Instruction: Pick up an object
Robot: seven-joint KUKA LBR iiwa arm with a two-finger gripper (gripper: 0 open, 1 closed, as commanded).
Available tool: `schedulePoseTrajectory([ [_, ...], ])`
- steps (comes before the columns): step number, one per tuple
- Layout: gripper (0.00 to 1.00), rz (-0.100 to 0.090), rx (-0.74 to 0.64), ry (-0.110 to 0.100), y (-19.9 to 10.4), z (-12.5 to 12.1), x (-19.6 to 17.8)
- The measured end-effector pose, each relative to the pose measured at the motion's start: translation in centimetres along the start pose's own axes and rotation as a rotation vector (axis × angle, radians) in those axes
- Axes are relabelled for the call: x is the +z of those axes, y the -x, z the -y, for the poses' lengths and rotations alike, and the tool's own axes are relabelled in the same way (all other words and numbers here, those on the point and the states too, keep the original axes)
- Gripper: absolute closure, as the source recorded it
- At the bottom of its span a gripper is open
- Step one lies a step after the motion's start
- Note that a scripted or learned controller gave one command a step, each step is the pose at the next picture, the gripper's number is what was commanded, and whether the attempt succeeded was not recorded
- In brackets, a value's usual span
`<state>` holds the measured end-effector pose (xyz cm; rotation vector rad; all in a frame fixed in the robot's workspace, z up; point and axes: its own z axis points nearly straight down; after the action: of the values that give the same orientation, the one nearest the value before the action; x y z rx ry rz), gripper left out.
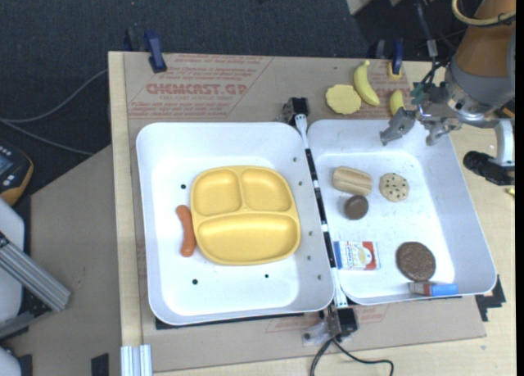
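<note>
The gripper [416, 127] is hovering over the far rim of the right bin [458, 202], its two fingers spreading apart, one reaching toward the view's left and the other pointing down beside it, with nothing lying between them. The arm [483, 63] is entering from the upper right, its orange band sitting above the grey wrist. Below the gripper, inside the same bin, a tan bread roll [352, 178] is lying next to a chocolate-chip cookie [394, 187], with a small brown round piece [355, 206] resting just under the roll. Farther below, a small milk carton [357, 255] is lying by the bin's inner wall, a dark round cookie [416, 260] is sitting to its right, and a blue-tipped marker [434, 289] is lying along the near rim. Up and to the left of the gripper, outside the bins, a yellow banana [366, 84] and a yellow chip [343, 99] are resting on the bench. Well to the left, the left bin [164, 169] is holding a yellow divided plate [244, 214] with a sausage [187, 230] beside it.
</note>
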<state>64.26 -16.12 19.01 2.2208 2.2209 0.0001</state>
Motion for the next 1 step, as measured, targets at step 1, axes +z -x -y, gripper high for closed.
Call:
schedulePoseTrajectory([
  [1,0.00,0.001,0.000,0.002,-3.70,3.51,9.26],
])
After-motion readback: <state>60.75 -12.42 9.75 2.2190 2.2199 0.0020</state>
